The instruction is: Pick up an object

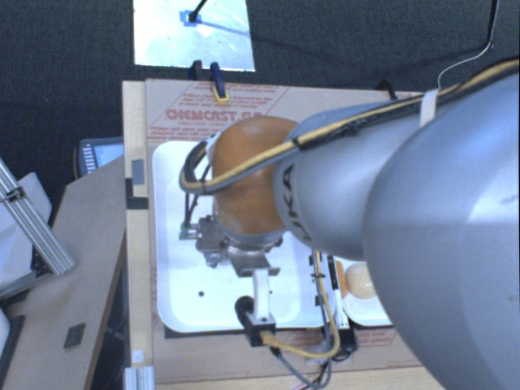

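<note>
1. A grey robot arm (pixel 406 201) reaches in from the right and covers much of the left bin (pixel 172 283), a shallow white tray.
2. Its orange band (pixel 248 177) sits over the middle of the left bin, with the gripper (pixel 233 254) just below it, pointing down into that bin.
3. The wrist hides the gripper's tip, so I cannot tell whether it is open or closed, or whether it holds anything.
4. A pale orange rounded object (pixel 357 283) lies just right of the left bin, in the right bin (pixel 370 319), partly under the arm.
5. A small dark speck (pixel 201 293) lies on the left bin's floor, near its front.
6. A cardboard sheet (pixel 244 104) with red print lies beneath the left bin, and a blue and yellow clamp (pixel 218 84) grips its far edge.
</note>
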